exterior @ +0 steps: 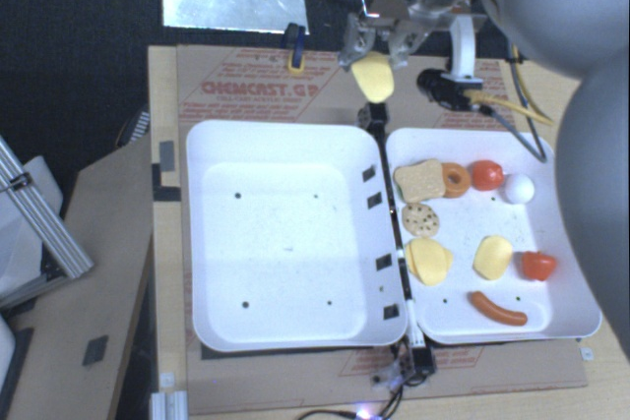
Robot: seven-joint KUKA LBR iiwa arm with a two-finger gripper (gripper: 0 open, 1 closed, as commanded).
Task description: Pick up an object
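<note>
My gripper (375,54) hangs high above the back edge of the bench, over the gap between the two bins. Its fingers (355,39) are shut on a pale yellow rounded food piece (374,78) that hangs below them. In the right bin (566,305) lie a slice of bread (420,180), a small doughnut (455,179), a tomato (486,174), a white egg (519,189), a cookie (420,219), two yellow pieces (429,262) (493,257), a red piece (537,265) and a sausage (497,309).
The left bin (285,231) is beside the right one, with black clips (374,202) along the shared divider. A yellow and blue clamp (294,48) stands at the bench's back edge. A metal frame (39,221) leans at the left. The grey arm (561,5) fills the upper right.
</note>
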